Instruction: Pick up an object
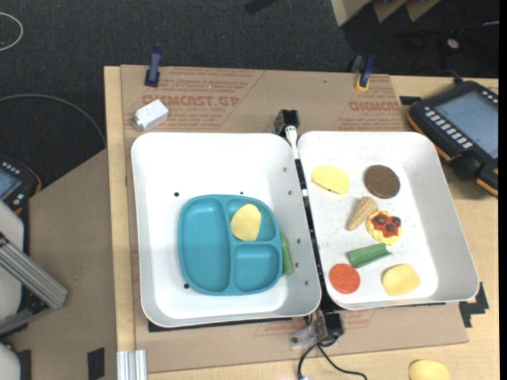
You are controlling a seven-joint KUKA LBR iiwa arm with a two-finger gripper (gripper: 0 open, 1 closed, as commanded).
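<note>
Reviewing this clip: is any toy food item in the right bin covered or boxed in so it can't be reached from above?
Nothing visible covers them. The brown disc and red disc lie apart; the cone touches the pizza piece.

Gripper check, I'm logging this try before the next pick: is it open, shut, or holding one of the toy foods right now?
Gripper: cannot be told from this camera view. All toy food lies loose in the bins.

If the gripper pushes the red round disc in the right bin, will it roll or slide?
The red disc lies flat, so it would probably slide rather than roll. It looks thin, so gripping its low edge may be hard. The green piece beside it might get pushed along.
</note>
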